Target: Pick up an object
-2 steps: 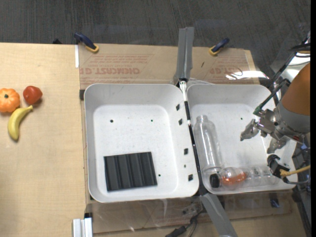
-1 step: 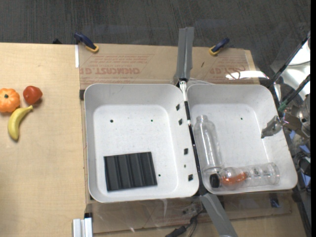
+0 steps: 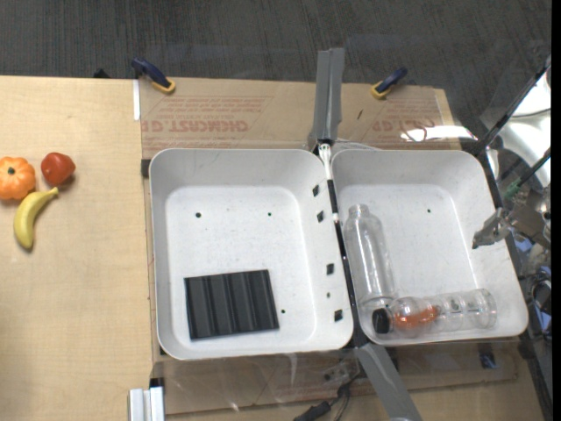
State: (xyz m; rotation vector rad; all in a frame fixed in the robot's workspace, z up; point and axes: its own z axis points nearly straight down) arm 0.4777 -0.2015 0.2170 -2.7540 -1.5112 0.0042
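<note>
A clear plastic bottle (image 3: 368, 253) lies lengthwise along the left side of the right bin (image 3: 438, 187). A second clear bottle (image 3: 438, 312), with a black cap and something orange inside, lies across that bin's near wall, touching the first at the near left corner. A black ribbed slab (image 3: 231, 303) lies flat in the near part of the left bin (image 3: 228, 182). My gripper (image 3: 495, 226) hangs over the right bin's right rim, well apart from both bottles, with nothing seen in it.
On the wooden bench to the left lie an orange (image 3: 15, 179), a tomato (image 3: 58, 167) and a banana (image 3: 30, 217). Cardboard (image 3: 228, 112) under the bins is held by two clamps (image 3: 153, 74) at the back. A grey bar (image 3: 329, 95) runs between the bins.
</note>
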